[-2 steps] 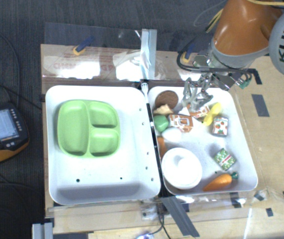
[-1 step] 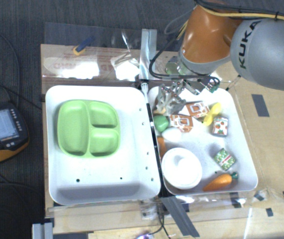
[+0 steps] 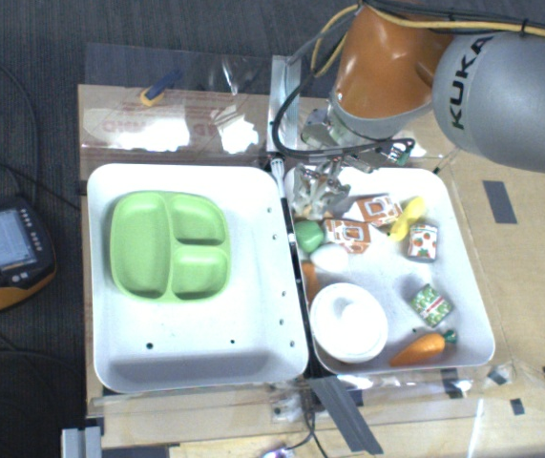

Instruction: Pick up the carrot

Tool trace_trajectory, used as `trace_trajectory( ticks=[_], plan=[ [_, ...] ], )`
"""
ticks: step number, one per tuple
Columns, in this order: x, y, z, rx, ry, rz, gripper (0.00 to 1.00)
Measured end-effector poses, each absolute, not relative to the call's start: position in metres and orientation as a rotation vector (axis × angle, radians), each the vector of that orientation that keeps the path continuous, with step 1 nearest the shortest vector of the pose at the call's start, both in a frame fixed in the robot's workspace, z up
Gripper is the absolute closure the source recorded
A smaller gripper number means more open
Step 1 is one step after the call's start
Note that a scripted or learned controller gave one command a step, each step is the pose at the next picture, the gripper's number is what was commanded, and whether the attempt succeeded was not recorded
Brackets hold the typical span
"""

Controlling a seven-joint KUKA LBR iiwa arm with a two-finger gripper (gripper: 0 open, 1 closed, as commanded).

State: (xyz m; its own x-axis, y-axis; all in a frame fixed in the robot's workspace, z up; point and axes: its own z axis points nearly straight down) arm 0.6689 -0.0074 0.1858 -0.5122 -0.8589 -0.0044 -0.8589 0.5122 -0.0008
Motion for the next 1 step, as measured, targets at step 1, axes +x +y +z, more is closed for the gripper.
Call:
trace_trajectory(
  ticks=[1],
  plan=[
    [0.659, 0.0446, 0.1857, -2.149, 2.286, 0.005, 1.0]
  ],
)
